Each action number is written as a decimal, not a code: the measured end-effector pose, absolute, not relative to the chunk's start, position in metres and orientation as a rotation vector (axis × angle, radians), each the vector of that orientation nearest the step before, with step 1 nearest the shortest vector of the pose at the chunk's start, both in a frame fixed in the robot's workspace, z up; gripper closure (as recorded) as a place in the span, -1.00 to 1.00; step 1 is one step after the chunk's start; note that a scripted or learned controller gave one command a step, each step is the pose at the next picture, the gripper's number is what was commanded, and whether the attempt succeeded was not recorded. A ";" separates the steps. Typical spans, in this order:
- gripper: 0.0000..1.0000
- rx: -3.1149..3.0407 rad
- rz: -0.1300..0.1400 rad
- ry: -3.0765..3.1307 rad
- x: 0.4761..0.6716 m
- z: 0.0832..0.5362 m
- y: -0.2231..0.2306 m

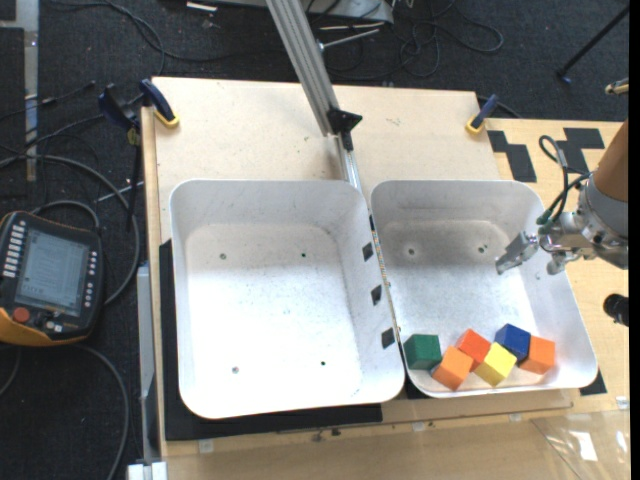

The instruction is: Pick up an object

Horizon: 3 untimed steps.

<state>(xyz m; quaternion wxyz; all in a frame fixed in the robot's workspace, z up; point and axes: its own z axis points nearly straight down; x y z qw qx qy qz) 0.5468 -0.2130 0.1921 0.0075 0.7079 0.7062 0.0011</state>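
Several small cubes lie clustered along the front edge of the right bin point(455, 208): a green cube point(423, 350), two orange cubes point(473, 346) point(453, 368), a yellow cube point(495, 364), a blue cube point(514, 340) and another orange cube point(539, 354). My gripper point(535, 258) hovers at the bin's right side, above and behind the cubes. It is open, with nothing between its fingers. The arm comes in from the right edge.
The left bin point(200, 208) lies beside the right one, and a slanted metal rail point(305, 53) meets the divider between them. Clamps point(158, 103) point(482, 114) sit at the board's back corners. A teach pendant point(50, 278) lies on the floor at the left.
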 end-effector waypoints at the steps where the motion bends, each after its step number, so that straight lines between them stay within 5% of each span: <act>1: -1.00 2.215 0.000 2.230 0.573 0.152 -0.169; 2: -1.00 2.217 0.001 2.223 0.583 0.104 -0.217; 3: -1.00 2.208 0.006 2.228 0.666 0.096 -0.167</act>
